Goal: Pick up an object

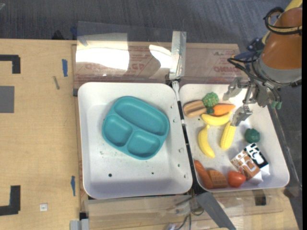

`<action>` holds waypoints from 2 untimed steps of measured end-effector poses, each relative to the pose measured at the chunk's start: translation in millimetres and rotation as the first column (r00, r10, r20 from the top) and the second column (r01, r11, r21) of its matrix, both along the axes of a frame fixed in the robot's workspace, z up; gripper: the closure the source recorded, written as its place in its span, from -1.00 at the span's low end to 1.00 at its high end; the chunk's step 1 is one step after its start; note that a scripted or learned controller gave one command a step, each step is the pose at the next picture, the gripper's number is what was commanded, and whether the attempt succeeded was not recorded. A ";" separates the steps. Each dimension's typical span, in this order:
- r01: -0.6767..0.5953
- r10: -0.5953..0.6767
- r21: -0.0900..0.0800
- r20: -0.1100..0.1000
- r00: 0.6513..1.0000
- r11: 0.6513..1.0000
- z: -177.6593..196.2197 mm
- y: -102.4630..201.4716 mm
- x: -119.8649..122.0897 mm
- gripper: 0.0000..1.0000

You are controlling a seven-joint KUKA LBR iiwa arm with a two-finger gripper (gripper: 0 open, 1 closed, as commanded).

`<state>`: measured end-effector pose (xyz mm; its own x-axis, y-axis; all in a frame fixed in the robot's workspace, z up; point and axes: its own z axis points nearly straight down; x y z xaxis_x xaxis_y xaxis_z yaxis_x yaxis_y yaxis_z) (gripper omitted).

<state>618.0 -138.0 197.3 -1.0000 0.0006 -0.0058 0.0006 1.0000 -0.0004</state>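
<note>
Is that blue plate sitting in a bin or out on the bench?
In. The teal plate lies flat inside the left bin.

The tray [135, 127] lies in the left bin [91, 176]. In the right bin [280, 174], broccoli [209, 99] sits at eleven o'clock, corn [227, 136] at centre, tomato [236, 178] at six.
</note>
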 end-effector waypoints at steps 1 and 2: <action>0.111 -0.111 0.000 0.009 0.994 0.994 -106.5 -15.5 13.1 -1.00; 0.108 -0.108 -0.002 0.019 0.994 0.994 -93.5 -14.0 16.1 1.00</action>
<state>634.1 -151.9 103.8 -0.9938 0.1086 -0.0243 0.1086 0.9941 -0.0019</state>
